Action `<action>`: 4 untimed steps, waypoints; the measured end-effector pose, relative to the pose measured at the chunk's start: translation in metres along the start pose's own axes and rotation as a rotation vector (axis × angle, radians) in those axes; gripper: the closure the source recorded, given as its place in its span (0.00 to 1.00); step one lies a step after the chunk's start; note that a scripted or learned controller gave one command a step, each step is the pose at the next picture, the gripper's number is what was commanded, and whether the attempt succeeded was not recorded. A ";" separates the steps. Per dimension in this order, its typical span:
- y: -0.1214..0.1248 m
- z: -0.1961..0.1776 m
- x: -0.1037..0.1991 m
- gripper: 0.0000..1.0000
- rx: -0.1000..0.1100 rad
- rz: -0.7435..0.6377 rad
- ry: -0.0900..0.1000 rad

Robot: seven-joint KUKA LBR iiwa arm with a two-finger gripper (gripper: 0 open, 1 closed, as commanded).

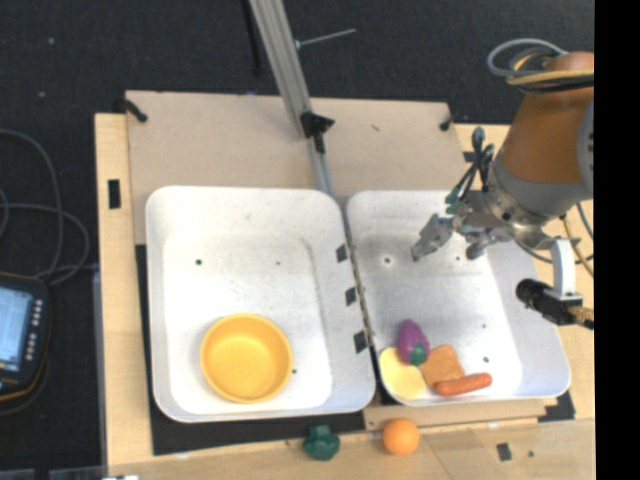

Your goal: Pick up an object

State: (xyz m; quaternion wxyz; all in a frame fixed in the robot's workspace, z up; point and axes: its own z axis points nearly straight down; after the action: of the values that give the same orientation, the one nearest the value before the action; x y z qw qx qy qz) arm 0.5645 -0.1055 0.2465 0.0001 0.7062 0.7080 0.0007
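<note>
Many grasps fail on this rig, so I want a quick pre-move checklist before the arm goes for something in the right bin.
1. Targets present: purple piece, orange block and red piece lie in the right bin's near corner: ok.
2. Gripper above targets: not ok, it hangs over the far half.
3. Gripper carries nothing: ok.
4. Targets well separated: not ok, they are clustered and touching.
5. Finger opening: cannot tell.

Robotics laboratory: plywood desk on dark carpet, aluminium camera mast at 12 o'clock, teach pendant with cables at 9 o'clock, industrial arm at 3 o'clock.
</note>
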 end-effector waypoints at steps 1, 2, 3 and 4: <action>0.000 0.000 0.000 0.00 -0.001 0.001 0.000; 0.006 0.057 0.003 0.00 0.001 0.005 -0.001; 0.001 0.101 0.004 0.00 0.004 0.004 -0.002; 0.000 0.148 0.002 0.00 0.002 0.004 -0.003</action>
State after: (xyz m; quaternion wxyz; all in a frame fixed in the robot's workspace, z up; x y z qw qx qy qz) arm 0.5650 -0.1032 0.0987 0.0004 0.7077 0.7065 -0.0010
